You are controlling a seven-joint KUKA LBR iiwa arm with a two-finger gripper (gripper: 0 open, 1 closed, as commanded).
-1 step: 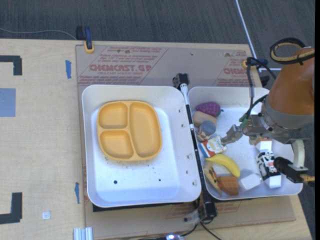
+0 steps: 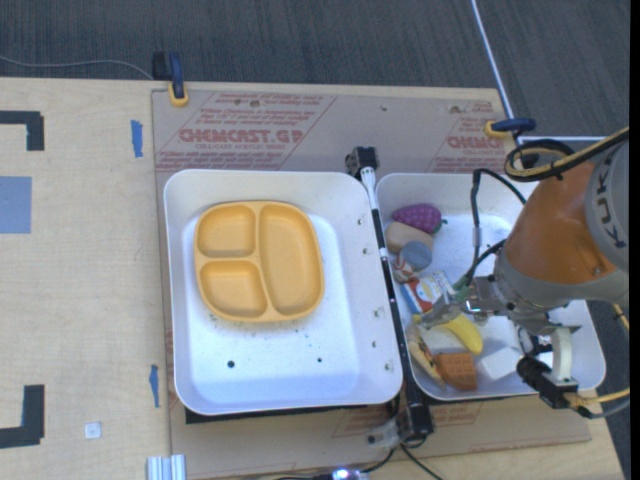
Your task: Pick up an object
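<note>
Plywood table [image 2: 80,298] carrying two white bins, with the arm lowered into the right bin [image 2: 590,363].

Nearest the camera, a brown block [image 2: 457,370] lies just below the gripper [image 2: 455,311]; its fingers look slightly apart above a yellow piece [image 2: 463,334], though I cannot tell for sure. Beyond them sit a blue-grey lump [image 2: 416,257] and purple grapes [image 2: 418,216]. Nothing looks lifted, so the pick remains undone. Well to the left, a yellow divided plate [image 2: 259,260] occupies the left bin [image 2: 200,368].
</note>
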